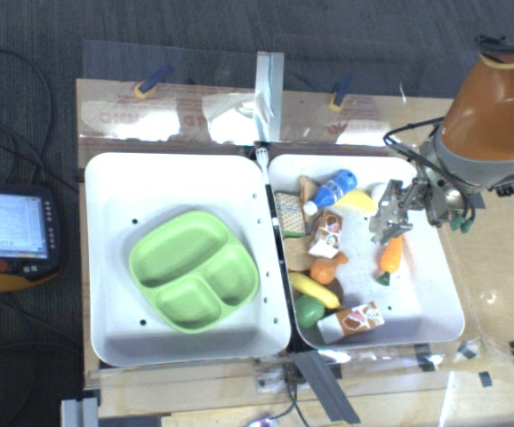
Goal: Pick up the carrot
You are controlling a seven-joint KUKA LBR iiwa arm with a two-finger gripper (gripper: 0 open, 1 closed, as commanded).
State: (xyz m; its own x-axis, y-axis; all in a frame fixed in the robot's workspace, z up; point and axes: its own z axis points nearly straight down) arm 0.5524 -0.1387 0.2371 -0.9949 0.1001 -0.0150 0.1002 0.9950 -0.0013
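Note:
The carrot (390, 256) is orange with a green stub at its lower end. It is in the right bin (435, 310), right of the pile of toy food. My gripper (390, 228) hangs directly above the carrot's upper end, reaching in from the right under the orange-banded wrist (484, 105). The gripper tip and the carrot's top meet or overlap in the view. Whether the carrot is between the jaws is not visible.
Left of the carrot lie a blue bottle (335, 188), a yellow piece (357, 201), two small cartons (326, 234) (357, 319), a banana (315, 290), an orange ball (325, 271) and a green pepper (309, 310). The left bin (115, 185) holds a green divided plate (195, 269).

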